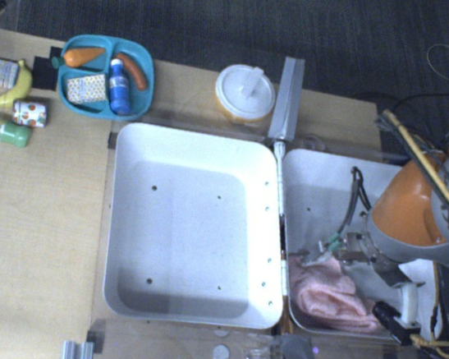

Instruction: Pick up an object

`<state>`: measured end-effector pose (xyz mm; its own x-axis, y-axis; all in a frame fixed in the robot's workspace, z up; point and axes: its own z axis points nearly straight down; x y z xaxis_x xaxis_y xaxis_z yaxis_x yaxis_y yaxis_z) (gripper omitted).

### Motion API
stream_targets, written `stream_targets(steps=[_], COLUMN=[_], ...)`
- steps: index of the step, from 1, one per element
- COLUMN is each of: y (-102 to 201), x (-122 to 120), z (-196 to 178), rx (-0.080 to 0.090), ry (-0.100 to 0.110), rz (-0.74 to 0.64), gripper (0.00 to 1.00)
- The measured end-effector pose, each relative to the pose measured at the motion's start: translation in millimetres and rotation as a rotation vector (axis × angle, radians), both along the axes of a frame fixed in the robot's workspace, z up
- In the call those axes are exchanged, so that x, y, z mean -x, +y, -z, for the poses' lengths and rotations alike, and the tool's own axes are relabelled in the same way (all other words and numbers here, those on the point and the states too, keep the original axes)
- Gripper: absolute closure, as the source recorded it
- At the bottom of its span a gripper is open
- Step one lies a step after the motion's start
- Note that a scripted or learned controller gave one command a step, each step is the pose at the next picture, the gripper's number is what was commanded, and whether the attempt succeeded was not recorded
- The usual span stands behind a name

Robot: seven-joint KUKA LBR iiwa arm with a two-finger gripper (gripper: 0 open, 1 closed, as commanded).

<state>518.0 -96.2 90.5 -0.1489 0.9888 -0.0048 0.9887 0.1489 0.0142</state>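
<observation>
No writing is legible. The pink cloth (331, 296) lies crumpled in the right bin (317, 179), long axis left-right; the gripper (332, 249) hovers just above it, finger state unclear.

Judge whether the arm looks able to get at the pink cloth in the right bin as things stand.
Probably yes. The pincer hangs at the upper left edge of the pink cloth, which lies uncovered in the near end of the right bin, with nothing else lying between them.
</observation>
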Motion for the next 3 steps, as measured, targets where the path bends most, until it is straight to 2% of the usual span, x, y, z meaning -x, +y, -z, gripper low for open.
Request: stream_targets(steps=[1, 2, 3], y=[-0.4, 30.4, -31.9], x=[-3.2, -68.9, 16.0], z=[-12.5, -95.1, -78.6], rx=[0.004, 0.000, 0.002], ry=[-0.010, 0.010, 0.013], rz=[-0.001, -0.259, -0.503], gripper=[1.00, 1.00, 1.00])
